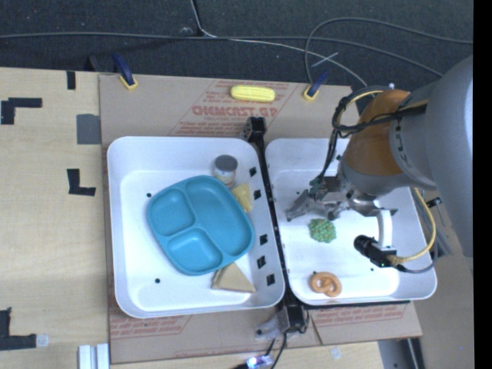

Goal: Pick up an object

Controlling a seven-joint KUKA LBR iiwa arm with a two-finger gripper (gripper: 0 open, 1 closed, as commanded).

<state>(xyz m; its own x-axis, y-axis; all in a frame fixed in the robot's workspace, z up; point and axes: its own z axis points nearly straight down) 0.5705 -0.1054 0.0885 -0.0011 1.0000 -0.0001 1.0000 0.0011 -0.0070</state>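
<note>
Broccoli piece (323, 231), one small green floret, lies on the floor of the right bin (400, 283), just below and right of the pincer (301, 206). The pincer's dark fingers spread toward the bin's left side and nothing sits between them; it looks released, apart from the floret. One orange pretzel-shaped toy (326, 284) rests near the front wall of the same bin, well apart from the floret.

The left bin (127, 229) carries one blue divided plate (200, 224) with three compartments, tilted diagonally. One small grey can (225, 167) stands beside the plate's upper right edge. One pale yellow piece (243, 197) lies against the plate's right side, and one tan wedge (232, 280) lies at its lower corner, near the bin's front wall.

Two white bins sit side by side on a brown cardboard sheet (184, 106) with red print. One yellow corn cob (252, 94) lies on the cardboard behind the bins. Two blue-and-yellow clamps (125, 72) hold the sheet's rear edge. The table (46, 229) is pale wood with black tape marks; dark carpet (92, 14) lies behind it, crossed by thin cables.
</note>
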